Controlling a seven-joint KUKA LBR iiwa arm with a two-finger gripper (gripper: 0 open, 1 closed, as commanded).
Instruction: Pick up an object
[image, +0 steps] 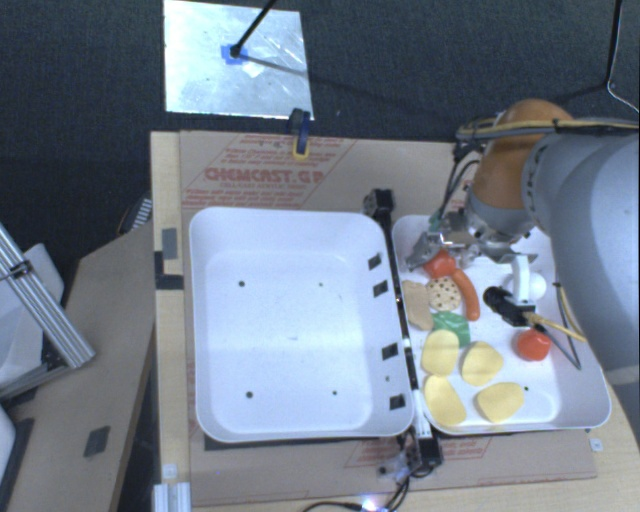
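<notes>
I'm over the right bin (592, 398) now, my hand (432, 247) low at its far left corner, close to the wall shared with the left bin (290, 330). From this slanted view I can't tell how far open my hand is, and I see nothing clearly clamped in it, so I won't claim a hold.

My target is the orange-red sausage-shaped piece (458, 283). Its redder end sits right under my hand, touching it or just short of it; I can't say which. From there it runs away from me, down and to the right in the view, so its long axis lies on a diagonal towards the middle of the bin. That diagonal is what matters here: I judge I'd want to close across the narrow width, not along the length.

It's crowded too. A round speckled cracker (443, 293) lies just beside the piece on its left, apparently touching it, with a green piece (451, 323) just below. Yellow slices (481, 362) cluster at the near end of the bin, and a red tomato-like ball (533, 345) sits well off to the right. The risk, I reckon, is catching the cracker's edge along with the target.
</notes>
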